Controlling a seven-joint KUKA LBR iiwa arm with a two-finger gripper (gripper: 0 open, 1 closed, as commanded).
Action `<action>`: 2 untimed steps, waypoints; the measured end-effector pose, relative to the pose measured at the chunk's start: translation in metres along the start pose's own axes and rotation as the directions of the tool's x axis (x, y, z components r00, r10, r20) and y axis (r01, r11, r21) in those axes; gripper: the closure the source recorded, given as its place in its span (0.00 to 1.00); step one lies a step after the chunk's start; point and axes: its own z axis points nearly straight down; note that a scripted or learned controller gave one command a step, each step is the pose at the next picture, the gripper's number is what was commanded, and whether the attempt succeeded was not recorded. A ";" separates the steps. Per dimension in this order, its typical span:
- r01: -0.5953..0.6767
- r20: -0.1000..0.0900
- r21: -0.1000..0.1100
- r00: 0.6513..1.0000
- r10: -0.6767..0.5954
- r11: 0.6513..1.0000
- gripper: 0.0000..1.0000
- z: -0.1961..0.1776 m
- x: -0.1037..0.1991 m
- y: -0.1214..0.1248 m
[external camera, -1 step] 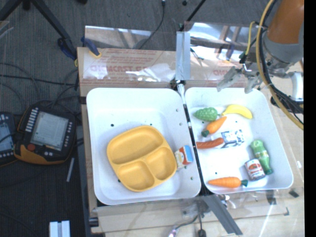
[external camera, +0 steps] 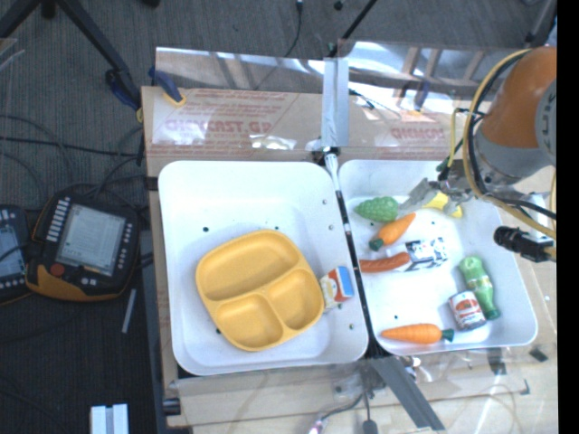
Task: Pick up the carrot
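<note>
Two carrots lie in the right bin (external camera: 516, 333). One carrot (external camera: 396, 229) is small and tilted, near the bin's back left, just below a green leafy vegetable (external camera: 378, 209). The other carrot (external camera: 414, 334) lies flat along the front wall, its green stub pointing right. The gripper (external camera: 429, 191) hangs over the back of the right bin, a little up and right of the tilted carrot and beside a small yellow item (external camera: 445, 203). Nothing is seen held in it. The grey arm with its orange band (external camera: 534, 80) comes in from the upper right.
The right bin also holds a red-orange pepper-like piece (external camera: 384, 263), a white and blue packet (external camera: 427, 252), a green bottle (external camera: 477, 285) and a red can (external camera: 466, 310). In the left bin (external camera: 181, 242) sit a yellow divided plate (external camera: 260, 289) and a small carton (external camera: 338, 284).
</note>
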 end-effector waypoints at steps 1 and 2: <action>0.089 0.001 -0.004 0.996 -0.089 0.996 0.00 0.069 0.034 0.011; 0.089 0.002 -0.007 0.996 -0.089 0.996 1.00 0.059 0.034 0.012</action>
